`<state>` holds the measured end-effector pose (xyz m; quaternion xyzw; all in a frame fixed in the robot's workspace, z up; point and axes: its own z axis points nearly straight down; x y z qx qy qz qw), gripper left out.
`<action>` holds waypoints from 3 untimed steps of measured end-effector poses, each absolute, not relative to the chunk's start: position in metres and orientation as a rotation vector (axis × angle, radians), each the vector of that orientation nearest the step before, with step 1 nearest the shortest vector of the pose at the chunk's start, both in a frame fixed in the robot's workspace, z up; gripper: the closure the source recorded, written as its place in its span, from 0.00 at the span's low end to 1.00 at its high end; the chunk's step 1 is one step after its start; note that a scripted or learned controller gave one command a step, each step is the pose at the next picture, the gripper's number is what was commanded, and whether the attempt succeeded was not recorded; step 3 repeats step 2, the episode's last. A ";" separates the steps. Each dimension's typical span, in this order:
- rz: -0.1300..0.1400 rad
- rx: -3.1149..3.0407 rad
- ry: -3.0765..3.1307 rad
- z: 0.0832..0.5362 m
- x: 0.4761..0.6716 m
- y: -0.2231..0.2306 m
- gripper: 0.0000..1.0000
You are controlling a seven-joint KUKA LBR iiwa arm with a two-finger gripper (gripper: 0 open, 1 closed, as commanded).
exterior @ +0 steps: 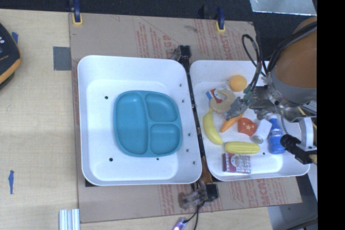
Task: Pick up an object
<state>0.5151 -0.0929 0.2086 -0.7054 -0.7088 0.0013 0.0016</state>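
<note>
The right white bin (215, 169) is crowded, with a yellow banana (211, 129), corn cob (241, 147), orange carrot (229, 124), red strawberry-like piece (247, 126), orange ball (237, 83), small carton (236, 163) and blue-white bottle (275, 136) lying close together, while the left white bin (91, 116) offers open floor around its blue divided plate (146, 123).

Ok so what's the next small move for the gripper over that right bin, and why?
Probably lower straight down a little. The gripper hovers over the carrot beside the red item, with nothing visibly between its fingers.
</note>
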 end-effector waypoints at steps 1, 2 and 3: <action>0.006 -2.215 -2.225 0.091 0.567 -0.129 0.00; 0.008 -2.212 -2.229 0.102 0.568 -0.130 1.00; 0.008 -2.212 -2.229 0.102 0.568 -0.130 1.00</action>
